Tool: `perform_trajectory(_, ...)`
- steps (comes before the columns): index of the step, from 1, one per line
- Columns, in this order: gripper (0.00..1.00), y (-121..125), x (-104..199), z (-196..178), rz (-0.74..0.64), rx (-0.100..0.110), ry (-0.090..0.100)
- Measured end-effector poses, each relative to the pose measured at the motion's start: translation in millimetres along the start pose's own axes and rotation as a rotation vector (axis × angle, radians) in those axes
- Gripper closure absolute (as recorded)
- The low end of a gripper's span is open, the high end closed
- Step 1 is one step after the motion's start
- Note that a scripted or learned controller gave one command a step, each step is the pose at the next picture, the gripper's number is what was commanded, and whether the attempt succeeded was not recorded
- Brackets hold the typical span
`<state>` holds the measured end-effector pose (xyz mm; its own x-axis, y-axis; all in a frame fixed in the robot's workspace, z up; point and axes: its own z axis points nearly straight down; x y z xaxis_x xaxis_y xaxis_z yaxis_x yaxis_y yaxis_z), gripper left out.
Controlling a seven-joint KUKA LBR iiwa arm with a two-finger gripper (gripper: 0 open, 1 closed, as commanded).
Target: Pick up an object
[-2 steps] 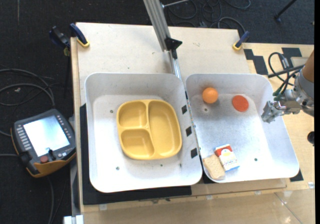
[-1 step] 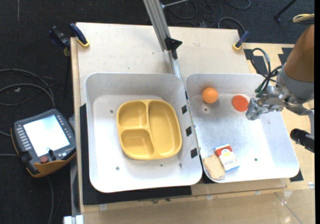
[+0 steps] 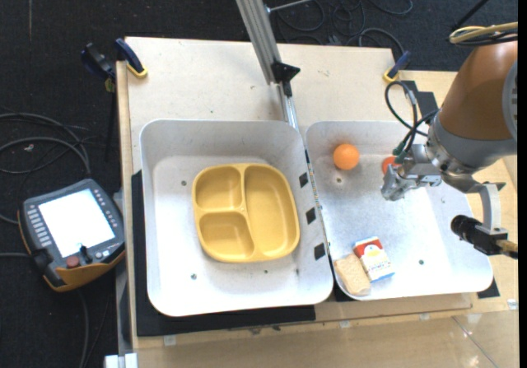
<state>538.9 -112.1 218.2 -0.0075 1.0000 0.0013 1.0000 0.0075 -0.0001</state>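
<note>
In the right bin (image 3: pixel 445 276), nearest the front rim, a small red-and-white box (image 3: pixel 375 258) lies touching a tan sponge-like block (image 3: pixel 352 274). The left bin (image 3: pixel 165 218) holds a yellow divided plate (image 3: pixel 245 211). Farther back, the tool (image 3: pixel 395 187) hangs low over the right bin's floor, its state impossible to tell, near an orange ball (image 3: pixel 347 156) and apart from it.
</note>
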Motion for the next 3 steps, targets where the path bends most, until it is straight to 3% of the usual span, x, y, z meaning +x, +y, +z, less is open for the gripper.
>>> perform_trajectory(1,1.0,-11,55,6,-0.001,0.002,0.001)
perform_trajectory(3,1.0,-36,165,-18,-0.001,0.0,0.001)
